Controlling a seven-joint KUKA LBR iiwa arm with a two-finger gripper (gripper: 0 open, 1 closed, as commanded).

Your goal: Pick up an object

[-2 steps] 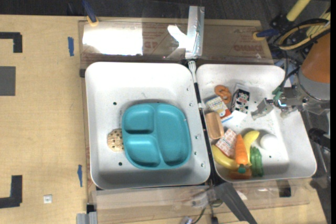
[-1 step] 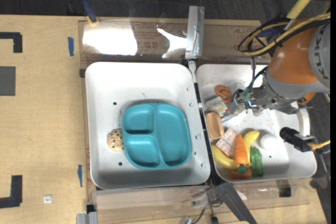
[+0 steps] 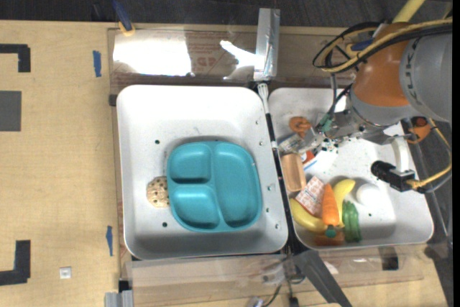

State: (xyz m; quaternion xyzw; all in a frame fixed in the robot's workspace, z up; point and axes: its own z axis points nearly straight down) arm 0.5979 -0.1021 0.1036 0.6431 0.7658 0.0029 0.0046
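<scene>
Grey arm [image 3: 431,75] comes in from the right edge, with the orange band [image 3: 381,83] sitting above the far part of the right bin [image 3: 420,223]. The wrist is bent down and toward the left, so the gripper [image 3: 325,134] sits low over the far-left area of that bin, near the wall shared with the left bin [image 3: 136,154]. Jaw state: cannot tell, as the wrist body and cabling cover the tip from this angle. Nothing is visibly held. Candidate objects are all in the right bin. A small orange piece [image 3: 300,124] lies just left of the gripper, close to the far-left corner. A tan block [image 3: 292,171] lies along the left wall, just nearer than the gripper. A red-and-white packet [image 3: 311,192] lies beside the block, and a carrot [image 3: 329,205] is touching or overlapping the packet. A banana [image 3: 305,217] curves along the near-left corner, and a green vegetable [image 3: 351,221] lies right of the carrot. A short yellow item [image 3: 346,188] sits above the green one, with a pale rounded item [image 3: 367,195] to its right; its type is unclear. The left bin has a teal divided tray [image 3: 213,185] roughly in the centre, lying flat, and a small speckled ball [image 3: 157,191] touching or just beside the tray's left edge. The gripper is well apart from both.
</scene>
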